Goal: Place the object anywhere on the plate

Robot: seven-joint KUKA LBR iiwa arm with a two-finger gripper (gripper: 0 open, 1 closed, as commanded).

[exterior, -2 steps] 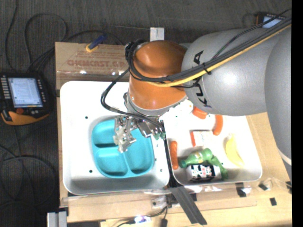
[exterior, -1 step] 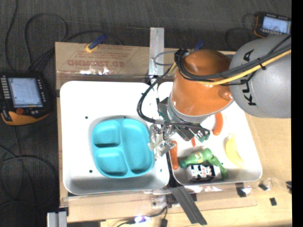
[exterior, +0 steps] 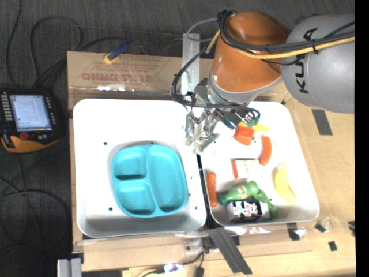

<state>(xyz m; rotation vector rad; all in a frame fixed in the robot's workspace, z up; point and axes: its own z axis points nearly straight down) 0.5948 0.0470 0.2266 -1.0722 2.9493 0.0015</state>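
Over the seam between the two white bins hangs my claw; I cannot tell how it is set. Left of it, the turquoise plate lies in the left bin. My candidates sit in the right bin: a green bottle on a dark can, a banana, sausages, an orange pepper. I judge the pepper, nearest, a light, hard, smooth plastic toy, likely slippery; I'd pinch across its widest middle.

One fixed camera looks down at a slant on both white bins, seemingly from moderate height.
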